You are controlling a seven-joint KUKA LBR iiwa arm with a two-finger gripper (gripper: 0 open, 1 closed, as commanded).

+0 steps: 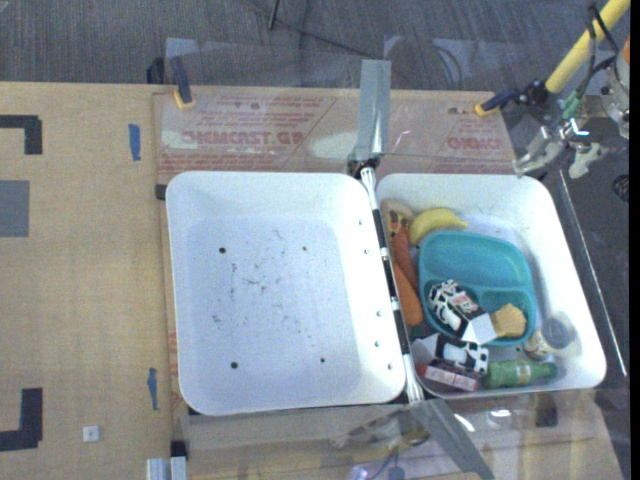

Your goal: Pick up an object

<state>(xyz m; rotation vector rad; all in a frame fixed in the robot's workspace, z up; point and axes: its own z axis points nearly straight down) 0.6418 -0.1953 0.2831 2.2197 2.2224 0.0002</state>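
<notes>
One gripper (556, 146) hangs beyond the right bin's (570, 230) far corner; its opening cannot be told; nothing visibly held.

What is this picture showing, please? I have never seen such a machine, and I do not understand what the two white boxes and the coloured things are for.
One camera looks down at a slant on a bench. Two shallow white bins sit side by side: the left bin and the right bin, which holds a pile of small things. Among them are a teal divided tray, a yellow banana, an orange carrot-like piece and a green bottle. The machine is a robot arm reaching in from the upper right; its gripper is above the bench, beyond the right bin's far corner. Its job is to pick up one object. I see nothing in it yet.
</notes>
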